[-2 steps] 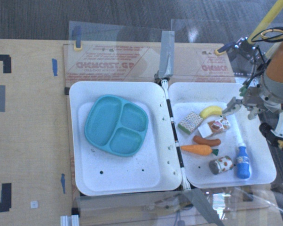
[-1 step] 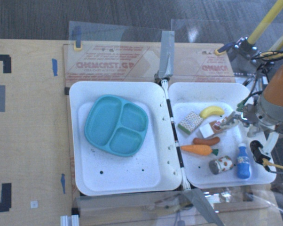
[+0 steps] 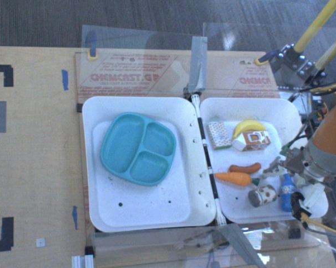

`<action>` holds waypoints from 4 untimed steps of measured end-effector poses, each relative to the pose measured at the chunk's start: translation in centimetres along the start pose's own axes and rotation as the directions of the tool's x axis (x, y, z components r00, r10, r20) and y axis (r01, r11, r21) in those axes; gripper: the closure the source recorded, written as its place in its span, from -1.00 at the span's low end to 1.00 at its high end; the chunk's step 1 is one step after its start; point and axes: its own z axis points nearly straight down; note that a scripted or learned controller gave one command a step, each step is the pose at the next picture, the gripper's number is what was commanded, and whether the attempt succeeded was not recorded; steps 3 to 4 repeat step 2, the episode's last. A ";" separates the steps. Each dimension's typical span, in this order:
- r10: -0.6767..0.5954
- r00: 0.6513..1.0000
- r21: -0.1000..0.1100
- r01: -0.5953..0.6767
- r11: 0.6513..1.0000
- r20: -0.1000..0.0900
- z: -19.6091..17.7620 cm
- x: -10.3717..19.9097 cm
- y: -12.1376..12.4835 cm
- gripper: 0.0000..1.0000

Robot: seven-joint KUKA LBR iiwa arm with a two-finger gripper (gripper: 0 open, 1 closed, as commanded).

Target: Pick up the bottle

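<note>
- The bottle (image 3: 287, 191), blue with a white cap, lies in the right bin (image 3: 293, 111) near its 4 o'clock corner, just right of a small can (image 3: 262, 195).
- The claw (image 3: 291, 175) hangs close over the bottle's upper end, at the bin's 3 o'clock edge; how wide it stands, or whether it grips anything, I cannot tell.
- Judged from this, the reach looks done, but the grasp is unconfirmed and the lift remains.
- The carrot (image 3: 235, 178) and sausage (image 3: 245, 168) lie at the bottle's 9 o'clock.

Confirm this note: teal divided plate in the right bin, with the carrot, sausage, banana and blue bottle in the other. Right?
Not quite. The camera view shows the teal divided plate in the left bin; the carrot, sausage, banana and blue bottle are in the right bin.
</note>
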 end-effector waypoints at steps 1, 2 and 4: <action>0.007 1.000 -0.003 -0.007 1.000 0.005 -0.9 -0.4 0.1 1.00; 0.164 0.986 0.000 -0.164 0.986 0.012 -6.9 4.7 -0.1 1.00; 0.164 0.986 0.000 -0.164 0.986 0.012 -6.9 4.7 -0.1 1.00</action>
